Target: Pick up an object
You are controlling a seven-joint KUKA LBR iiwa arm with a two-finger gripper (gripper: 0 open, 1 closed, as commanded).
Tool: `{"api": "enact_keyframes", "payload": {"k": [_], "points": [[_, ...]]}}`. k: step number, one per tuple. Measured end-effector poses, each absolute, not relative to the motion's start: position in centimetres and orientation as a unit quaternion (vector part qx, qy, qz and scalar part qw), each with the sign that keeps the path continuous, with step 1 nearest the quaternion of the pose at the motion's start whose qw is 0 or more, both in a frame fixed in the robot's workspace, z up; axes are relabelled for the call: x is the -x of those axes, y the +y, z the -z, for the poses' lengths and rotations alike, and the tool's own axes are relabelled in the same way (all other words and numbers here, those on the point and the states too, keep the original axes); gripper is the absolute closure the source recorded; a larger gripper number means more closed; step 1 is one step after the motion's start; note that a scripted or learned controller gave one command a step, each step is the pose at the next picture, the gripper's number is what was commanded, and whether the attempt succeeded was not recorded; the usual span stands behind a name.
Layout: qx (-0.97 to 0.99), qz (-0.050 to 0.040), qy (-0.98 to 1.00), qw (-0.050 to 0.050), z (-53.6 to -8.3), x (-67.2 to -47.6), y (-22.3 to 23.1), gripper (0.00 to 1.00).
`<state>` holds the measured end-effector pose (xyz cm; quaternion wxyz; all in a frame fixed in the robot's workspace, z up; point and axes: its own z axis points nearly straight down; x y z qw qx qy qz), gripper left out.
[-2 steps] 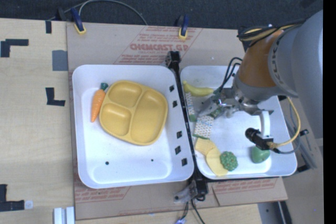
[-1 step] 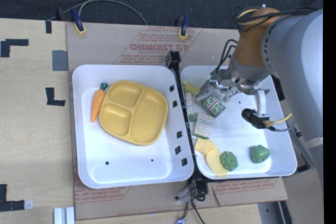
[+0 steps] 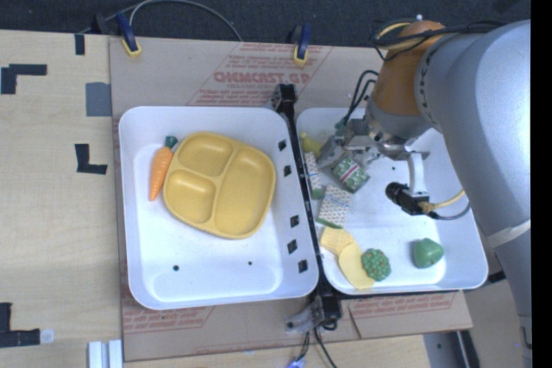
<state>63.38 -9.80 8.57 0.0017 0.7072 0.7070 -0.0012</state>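
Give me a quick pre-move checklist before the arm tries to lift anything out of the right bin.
1. Gripper over right bin: ok.
2. Target under gripper, a green patterned packet: ok.
3. Packet between the fingers: cannot tell.
4. Clutter beside target, other packets overlapping it at the bin's left wall: not ok.
5. Broccoli and green pepper away from the gripper: ok.
6. Carrot and yellow tray in left bin, out of the way: ok.

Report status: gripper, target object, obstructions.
Gripper low in right bin, over a green-patterned packet. Grasp unconfirmed. Loose packets crowd alongside.
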Motion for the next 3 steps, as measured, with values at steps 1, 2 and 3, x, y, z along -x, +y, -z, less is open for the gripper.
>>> {"api": "enact_keyframes", "payload": {"k": [1,2,3], "points": [[-0.706,0.0001,0.708,0.003,-9.6,-63.5,-9.7,1.00],[-0.707,0.0004,0.708,0.003,-9.6,-63.5,-9.7,0.00],[-0.707,-0.0008,0.708,0.002,-8.6,-59.7,-10.4,0.00]]}}
